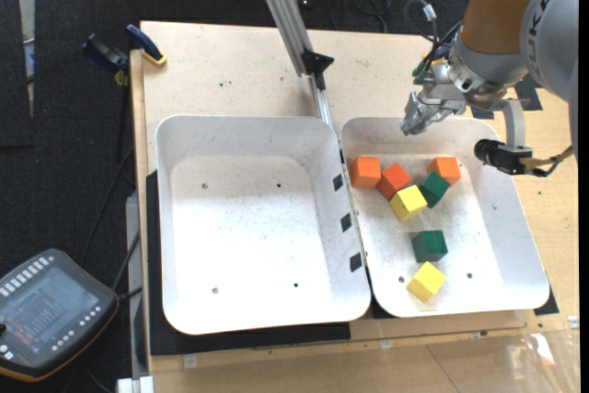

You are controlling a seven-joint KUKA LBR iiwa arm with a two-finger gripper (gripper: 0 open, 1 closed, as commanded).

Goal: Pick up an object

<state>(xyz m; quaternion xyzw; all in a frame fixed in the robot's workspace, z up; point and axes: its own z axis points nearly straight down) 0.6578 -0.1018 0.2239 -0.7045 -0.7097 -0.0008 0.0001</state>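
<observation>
The right bin (pixel 515 244) holds several small cubes. Three are orange: one (pixel 366 171) at the left, one (pixel 395 179) beside it, one (pixel 447 168) at the upper right. A yellow cube (pixel 408 202) touches a green cube (pixel 433 189) in the middle. Lower down lie another green cube (pixel 429 245) and a yellow cube (pixel 425 281). My gripper (pixel 419 121) hangs over the bin's far rim, above and apart from the cubes, with nothing seen between its fingers.
The left bin (pixel 184 198) sits beside the right one. A slanted metal pole (pixel 281 0) runs down to the gap between the bins. A blue and yellow clamp (pixel 143 46) grips the bench's far left corner. A teach pendant (pixel 46 313) lies at lower left.
</observation>
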